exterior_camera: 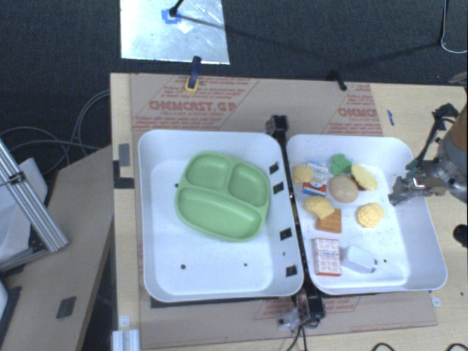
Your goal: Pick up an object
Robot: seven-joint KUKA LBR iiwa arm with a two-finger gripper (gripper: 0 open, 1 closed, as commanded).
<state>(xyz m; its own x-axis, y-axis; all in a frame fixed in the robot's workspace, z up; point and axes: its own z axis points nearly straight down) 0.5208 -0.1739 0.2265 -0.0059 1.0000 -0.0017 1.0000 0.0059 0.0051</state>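
The right bin (420,258) holds several toy food pieces. Among them are a beige round piece (344,189), a green piece (340,164), a yellow corn cob (370,214), an orange square (329,223), a red-and-white box (326,257) and a pale grey block (358,258). My gripper (408,189) hangs over the right side of this bin, to the right of the corn cob and apart from every piece. I see nothing in it.
A green divided plate (223,196) lies in the left bin (157,269). A black divider with clips (287,210) runs between the bins. Both bins rest on a cardboard sheet (219,104). A metal plate (175,20) lies at the back.
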